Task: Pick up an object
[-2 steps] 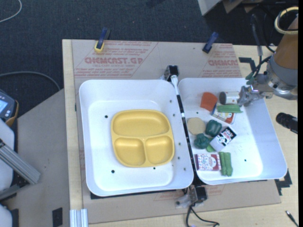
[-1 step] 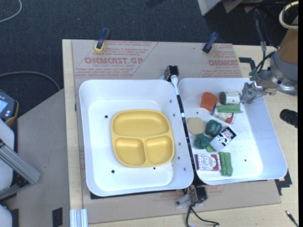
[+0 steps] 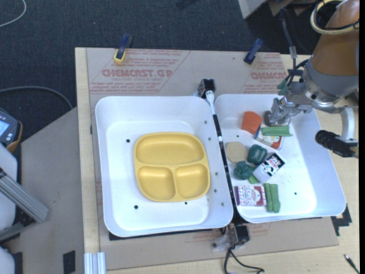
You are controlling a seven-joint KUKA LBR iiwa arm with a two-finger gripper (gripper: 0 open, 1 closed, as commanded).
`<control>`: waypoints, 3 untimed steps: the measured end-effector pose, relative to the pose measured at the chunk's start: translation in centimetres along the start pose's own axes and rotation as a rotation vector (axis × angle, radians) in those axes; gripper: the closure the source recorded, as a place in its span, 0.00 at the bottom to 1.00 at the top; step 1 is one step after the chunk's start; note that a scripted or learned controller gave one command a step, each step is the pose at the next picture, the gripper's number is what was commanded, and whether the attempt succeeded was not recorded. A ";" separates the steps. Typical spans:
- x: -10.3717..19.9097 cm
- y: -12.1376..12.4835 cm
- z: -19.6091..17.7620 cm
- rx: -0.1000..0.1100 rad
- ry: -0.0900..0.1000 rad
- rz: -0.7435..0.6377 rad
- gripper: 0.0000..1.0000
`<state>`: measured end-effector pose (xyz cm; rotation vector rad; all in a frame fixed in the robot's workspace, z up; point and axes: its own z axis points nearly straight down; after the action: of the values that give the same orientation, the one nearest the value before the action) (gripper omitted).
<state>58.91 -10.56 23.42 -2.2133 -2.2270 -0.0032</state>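
We see two shallow white plastic bins side by side on a brown board printed with red lettering. The left bin (image 3: 114, 153) holds one yellow tray (image 3: 171, 165), glossy and smooth, a rounded rectangle split into three compartments: one long one on the far side and two smaller ones on the near side.

The right bin (image 3: 319, 181) holds a small cluster of objects toward its left half. We count one orange block (image 3: 251, 121), matte and wedge-like, at the far side; one flat box (image 3: 272, 135) with a green stripe and white face just right of it; one pale tan disc (image 3: 234, 150), flat and round; two dark green lumpy pieces (image 3: 251, 160), glossy, touching each other; one small black-and-white carton (image 3: 270, 166) tilted beside them; one red-and-white flat packet (image 3: 250, 196) near the front edge; and one long green pod-shaped piece (image 3: 272, 197) lying just right of that packet.

The grey arm reaches in from the right, its orange band at the upper right. The gripper (image 3: 275, 116) hangs over the far part of the right bin, just above the flat box and beside the orange block. We cannot tell how it is set, and nothing shows within it.

Two clamps sit on the board's far edge, one yellow-tipped (image 3: 121, 49), one blue (image 3: 253, 50).
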 end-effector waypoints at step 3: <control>4.6 1.3 1.8 0.004 -0.002 0.005 1.00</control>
<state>60.17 -5.93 21.63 -2.2180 -2.2206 0.0030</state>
